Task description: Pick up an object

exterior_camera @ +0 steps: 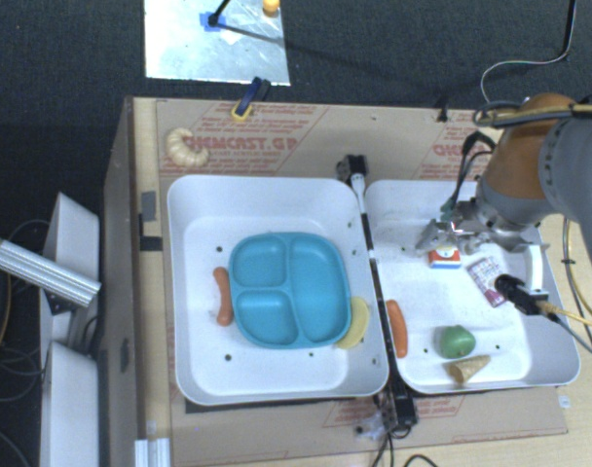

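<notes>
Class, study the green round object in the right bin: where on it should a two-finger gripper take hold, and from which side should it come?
Grip the green round object across its widest middle, coming straight down from above. It sits low on the right bin floor, and the cone-shaped piece lies close by on its near side, so a sideways approach looks awkward; fingers probably fit best to its left and right.

dark carpet, cardboard bench top

the floor (393,37) around the bench is dark, speckled carpet. a shiny silver sheet (213,27) lies on it at the top, with a blue tape patch (212,21) and a small yellow-orange ball (270,5) on it. the bench (277,139) is topped with brown cardboard printed in red lettering. white boxes (67,358) stand off its edge at the view's left, crossed by a silver metal rail (38,266). a thin cable (544,61) loops over the carpet at upper right. light is even and soft.
</notes>
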Robot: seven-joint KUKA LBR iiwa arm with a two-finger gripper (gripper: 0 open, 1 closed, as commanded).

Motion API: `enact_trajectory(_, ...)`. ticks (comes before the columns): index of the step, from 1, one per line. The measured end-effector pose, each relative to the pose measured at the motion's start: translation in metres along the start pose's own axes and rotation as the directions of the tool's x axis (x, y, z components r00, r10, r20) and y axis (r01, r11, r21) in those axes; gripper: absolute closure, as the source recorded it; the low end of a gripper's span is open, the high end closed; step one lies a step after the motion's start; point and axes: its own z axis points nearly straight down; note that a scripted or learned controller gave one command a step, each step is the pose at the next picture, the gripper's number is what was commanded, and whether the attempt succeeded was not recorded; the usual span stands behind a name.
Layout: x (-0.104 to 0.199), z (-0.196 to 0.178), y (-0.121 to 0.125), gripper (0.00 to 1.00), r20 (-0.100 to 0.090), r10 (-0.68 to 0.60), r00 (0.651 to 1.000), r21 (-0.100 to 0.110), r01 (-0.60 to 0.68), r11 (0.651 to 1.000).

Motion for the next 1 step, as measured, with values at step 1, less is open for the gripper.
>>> enact_trajectory(1,0.0002,-0.0112,0.0012,1.0,0.0,-0.002,1.0,-0.003,0.002,1.0)
